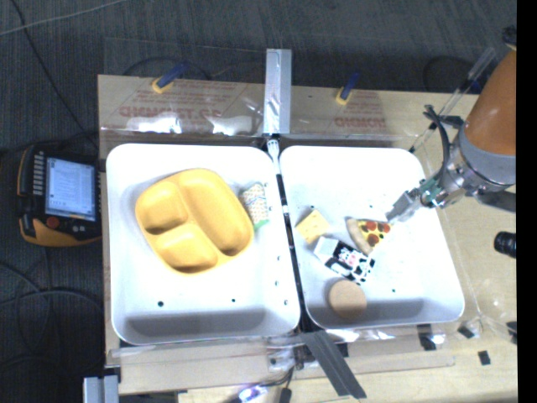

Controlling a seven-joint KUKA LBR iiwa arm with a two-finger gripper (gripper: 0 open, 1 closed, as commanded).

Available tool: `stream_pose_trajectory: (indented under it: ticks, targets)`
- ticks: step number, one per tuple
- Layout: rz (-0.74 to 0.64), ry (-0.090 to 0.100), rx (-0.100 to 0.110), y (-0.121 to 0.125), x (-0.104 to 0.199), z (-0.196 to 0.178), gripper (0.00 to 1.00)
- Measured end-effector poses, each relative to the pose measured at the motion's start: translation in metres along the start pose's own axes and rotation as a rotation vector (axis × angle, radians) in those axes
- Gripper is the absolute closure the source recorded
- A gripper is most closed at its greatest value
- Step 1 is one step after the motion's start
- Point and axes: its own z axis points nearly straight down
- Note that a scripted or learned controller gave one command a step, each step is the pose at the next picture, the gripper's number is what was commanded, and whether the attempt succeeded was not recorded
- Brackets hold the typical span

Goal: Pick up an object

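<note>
Four small items sit mid right bin [436,250]; our gripper [396,214] hovers just beside the pizza slice [369,232], likely lining up a grab; grip state we can't tell; nothing held.

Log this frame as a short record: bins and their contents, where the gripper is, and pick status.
left bin: yellow divided tray; small patterned item at the tray's right edge
right bin: yellow cheese wedge, toy pizza slice, black-and-white block, tan round piece
gripper: low over the right bin, tip just right of the pizza slice
finger state: cannot tell
pick status: nothing seen held; every item lies on a bin floor
off bench: handheld pendant to the left
</note>
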Motion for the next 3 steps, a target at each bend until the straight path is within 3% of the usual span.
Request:
stream_pose_trajectory:
  ticks: [1,2,3]
  targets:
    - [-0.001,0.001,0.0,0.0,0.0,0.0,0.0]
    - [-0.001,-0.002,-0.005,0.03,-0.033,0.153,0.0]
    - [0.073,0.001,-0.003,0.061,-0.02,0.182,0.0]
